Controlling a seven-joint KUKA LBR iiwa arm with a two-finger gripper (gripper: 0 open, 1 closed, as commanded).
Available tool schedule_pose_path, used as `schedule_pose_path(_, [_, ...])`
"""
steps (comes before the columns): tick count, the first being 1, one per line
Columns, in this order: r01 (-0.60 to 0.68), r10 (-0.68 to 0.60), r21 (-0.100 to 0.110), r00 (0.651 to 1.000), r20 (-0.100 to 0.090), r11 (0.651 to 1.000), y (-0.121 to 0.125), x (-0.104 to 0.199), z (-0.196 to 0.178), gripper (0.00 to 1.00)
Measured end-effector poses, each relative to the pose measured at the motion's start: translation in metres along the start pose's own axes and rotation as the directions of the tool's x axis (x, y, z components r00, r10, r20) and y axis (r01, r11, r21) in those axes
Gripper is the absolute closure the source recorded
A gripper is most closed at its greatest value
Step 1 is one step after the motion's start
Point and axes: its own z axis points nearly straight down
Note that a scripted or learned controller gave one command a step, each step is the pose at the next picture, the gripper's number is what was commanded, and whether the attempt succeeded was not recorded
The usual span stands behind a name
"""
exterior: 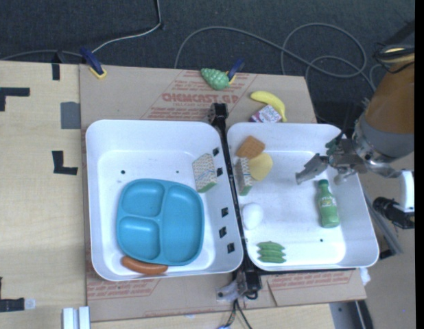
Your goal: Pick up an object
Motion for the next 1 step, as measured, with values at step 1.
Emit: schedule_pose_path(1, [0.001, -0.001, -0.001, 1.0, 0.0, 1.0, 0.0622, 0.0389, 0.0139, 0.0])
